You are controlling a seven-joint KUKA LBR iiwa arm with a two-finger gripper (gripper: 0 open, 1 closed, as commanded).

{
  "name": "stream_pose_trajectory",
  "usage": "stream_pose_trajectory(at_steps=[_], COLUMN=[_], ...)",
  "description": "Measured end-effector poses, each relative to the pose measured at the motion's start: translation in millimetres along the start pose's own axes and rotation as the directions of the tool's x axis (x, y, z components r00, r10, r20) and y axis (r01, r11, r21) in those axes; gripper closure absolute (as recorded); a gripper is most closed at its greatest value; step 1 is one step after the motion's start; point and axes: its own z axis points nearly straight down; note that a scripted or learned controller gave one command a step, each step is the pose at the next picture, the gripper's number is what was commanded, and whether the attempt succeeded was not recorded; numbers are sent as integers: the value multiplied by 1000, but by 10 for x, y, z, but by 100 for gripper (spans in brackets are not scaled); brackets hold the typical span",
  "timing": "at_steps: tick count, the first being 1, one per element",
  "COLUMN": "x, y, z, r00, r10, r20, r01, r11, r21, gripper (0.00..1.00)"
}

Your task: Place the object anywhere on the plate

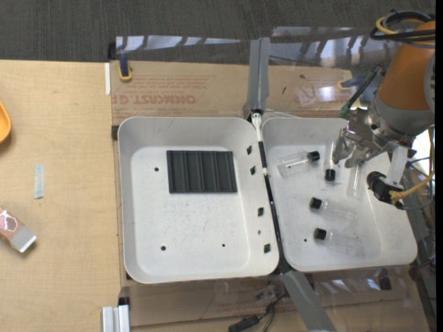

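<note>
Left bin [138, 254] carries the dark ribbed plate [201, 171] toward its twelve o'clock. Right bin [387, 254] holds four clear black-capped vials [299, 162], scattered around its centre. Gripper [344, 154] hovers at its two o'clock — whether anything is grasped, cannot tell.

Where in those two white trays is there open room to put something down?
The left tray has bare floor all around the dark ribbed plate, widest toward its near edge. The right tray is crowded: clear vials lie scattered beside the gripper, leaving just its near right corner.
</note>
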Motion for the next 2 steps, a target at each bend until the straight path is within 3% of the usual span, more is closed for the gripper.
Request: stream_pose_trajectory(at_steps=[1, 2], x=[838, 1209], y=[295, -746], z=[245, 247], r00=[959, 957], r10=[285, 291], r20=[1, 1], r01=[-285, -291], r11=[959, 957], r21=[-1, 0], gripper=[100, 100])
